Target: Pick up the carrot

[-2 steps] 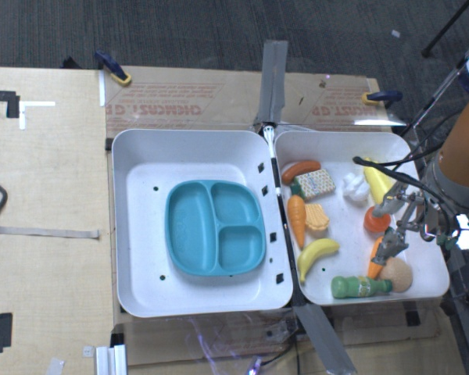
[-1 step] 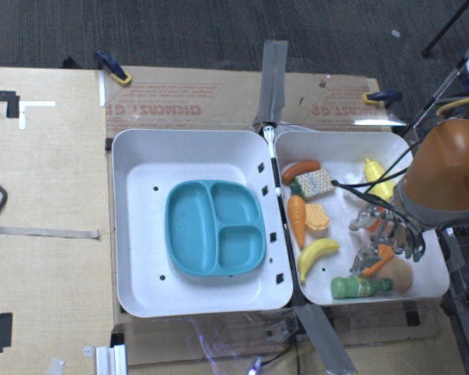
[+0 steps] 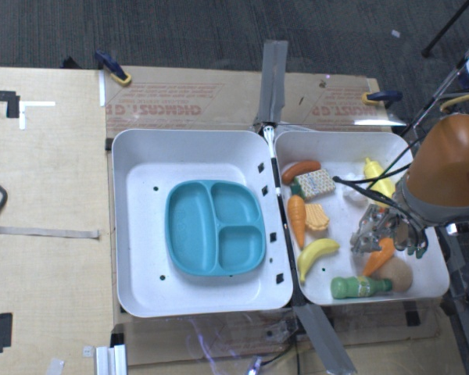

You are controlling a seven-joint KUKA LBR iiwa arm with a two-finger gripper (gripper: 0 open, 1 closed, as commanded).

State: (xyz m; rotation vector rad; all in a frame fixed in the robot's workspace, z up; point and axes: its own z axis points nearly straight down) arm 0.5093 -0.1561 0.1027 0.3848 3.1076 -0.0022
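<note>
Carrot [image 3: 297, 219] lies in right bin [image 3: 340, 151] against the left wall (banana [image 3: 316, 255] just below); gripper [image 3: 373, 237] hovers well apart, beside a second carrot [image 3: 378, 258]; its state cannot be determined.

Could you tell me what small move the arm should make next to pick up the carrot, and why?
Probably a short straight lift. The gripper sits low in the right bin, right over the top of a carrot; raising it slightly would show whether that carrot comes along.
</note>
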